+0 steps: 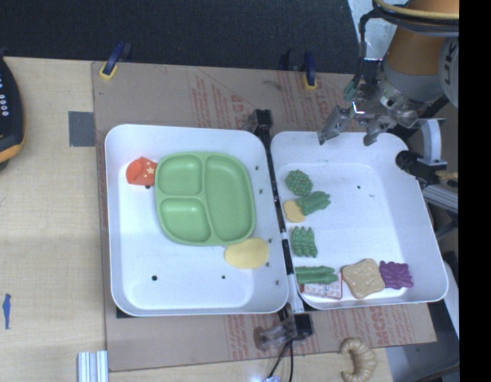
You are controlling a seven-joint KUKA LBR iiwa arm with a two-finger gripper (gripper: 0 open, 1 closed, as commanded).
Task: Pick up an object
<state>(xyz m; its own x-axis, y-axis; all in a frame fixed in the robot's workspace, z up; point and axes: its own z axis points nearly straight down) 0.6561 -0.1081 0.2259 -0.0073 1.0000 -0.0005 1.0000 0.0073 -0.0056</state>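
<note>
My gripper (350, 134) hangs over the far edge of the right bin (404, 213), its two fingers spread open with nothing between them. Below it in that bin lie a green broccoli piece (298, 183), a green leafy piece (314, 202) beside a small yellow piece (294, 211), a green pea pod (304, 242), a green bean (316, 274), a slice of toast (363, 278) and purple grapes (395, 274). All of these lie apart from the gripper, along the bin's left and near sides.
The left bin (134, 285) holds a green divided plate (205, 197), a red piece (141, 171) and a yellow piece (247, 253). A tan curled object (359, 358) lies on the bench in front of the bins. A black handset (2, 110) sits at the far left.
</note>
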